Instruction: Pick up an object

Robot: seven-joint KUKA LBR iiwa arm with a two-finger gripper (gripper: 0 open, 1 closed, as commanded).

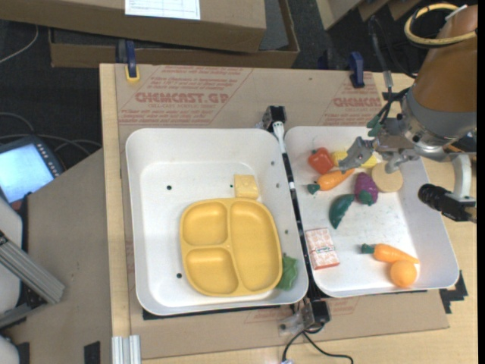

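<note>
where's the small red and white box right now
In the camera view the red and white box lies in the right bin, near its left wall, below the dark green vegetable and left of the carrot.

Light: I see even, bright light from above.
Glare: white bins (144,203) look a little washed out.
Shadows: soft, short.
Blur: arm (447,67) at 2 o'clock is unsharp.
</note>
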